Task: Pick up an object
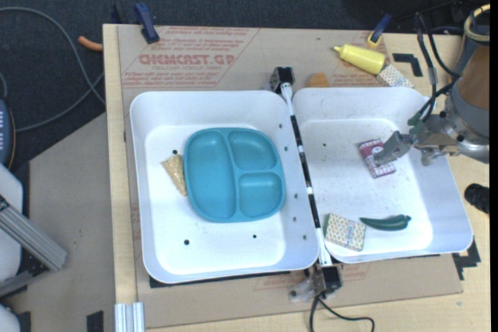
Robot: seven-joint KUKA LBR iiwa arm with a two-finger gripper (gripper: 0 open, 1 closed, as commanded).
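In the right bin lie a small pink-and-white packet, a green chili pepper and a tan patterned packet near the front left corner. My gripper hangs low over the bin's middle right, reaching in from the right. It looks open: the left finger sits at the pink packet's right edge and the other finger is farther right. Nothing shows between them. The arm's grey body and orange band rise at the far right.
The left bin holds a teal divided plate with a tan crumbly piece at its left side. Behind the bins, on the board, lie a yellow bottle, a small orange bit and blue clamps.
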